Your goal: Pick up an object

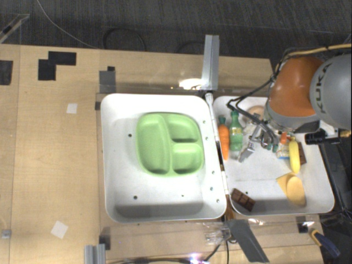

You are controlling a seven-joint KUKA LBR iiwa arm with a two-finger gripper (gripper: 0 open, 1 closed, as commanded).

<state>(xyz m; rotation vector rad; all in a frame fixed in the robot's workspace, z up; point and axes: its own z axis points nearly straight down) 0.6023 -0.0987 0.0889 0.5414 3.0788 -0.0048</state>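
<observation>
Status, pick: not yet done, by your view.
Gripper [246, 150]: low in the right bin [313, 194], just beside the green bottle [235, 133] and carrot [224, 136]; nothing seen between its fingers, and whether they stand apart you cannot tell.
Left to do: grasp, lift.

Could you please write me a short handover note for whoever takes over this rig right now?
Gripper: low over the right white bin, near its left side; finger state unclear, nothing seen held.
Right bin holds: orange carrot, green bottle, yellow banana, yellow-orange wedge, brown chocolate bar.
Left white bin holds a green divided plate.
Done: nothing picked yet.
Left: grasp and lift one object.
</observation>
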